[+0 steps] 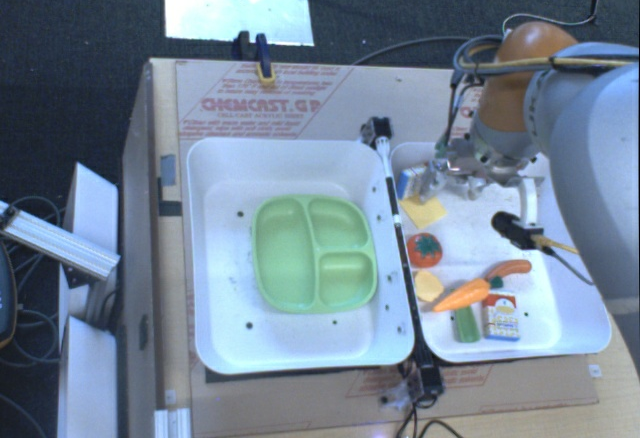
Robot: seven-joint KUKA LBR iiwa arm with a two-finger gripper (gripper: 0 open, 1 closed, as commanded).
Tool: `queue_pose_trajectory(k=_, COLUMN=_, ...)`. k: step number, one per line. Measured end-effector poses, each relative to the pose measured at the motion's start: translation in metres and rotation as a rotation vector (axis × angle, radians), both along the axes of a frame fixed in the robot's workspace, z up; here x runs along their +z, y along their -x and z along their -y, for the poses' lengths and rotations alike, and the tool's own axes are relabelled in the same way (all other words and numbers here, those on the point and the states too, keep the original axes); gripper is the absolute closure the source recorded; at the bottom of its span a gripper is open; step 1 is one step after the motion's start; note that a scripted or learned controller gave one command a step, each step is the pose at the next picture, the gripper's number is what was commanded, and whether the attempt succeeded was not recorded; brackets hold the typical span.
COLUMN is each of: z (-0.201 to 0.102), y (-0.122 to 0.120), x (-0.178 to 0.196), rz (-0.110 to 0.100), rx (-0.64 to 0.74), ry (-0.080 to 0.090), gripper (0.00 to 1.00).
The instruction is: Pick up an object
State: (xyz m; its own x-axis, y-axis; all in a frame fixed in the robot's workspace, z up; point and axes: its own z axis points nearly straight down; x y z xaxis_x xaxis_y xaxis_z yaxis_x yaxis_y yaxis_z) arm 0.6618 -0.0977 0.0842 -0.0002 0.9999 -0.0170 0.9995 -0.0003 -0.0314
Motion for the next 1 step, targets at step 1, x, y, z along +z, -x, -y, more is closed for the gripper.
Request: queue_pose_trajectory(k=1, z=-0.0004, y=0.0002, x=0.0000, rz=0.001, rx=0.000, ry=0.001, gripper=0.00)
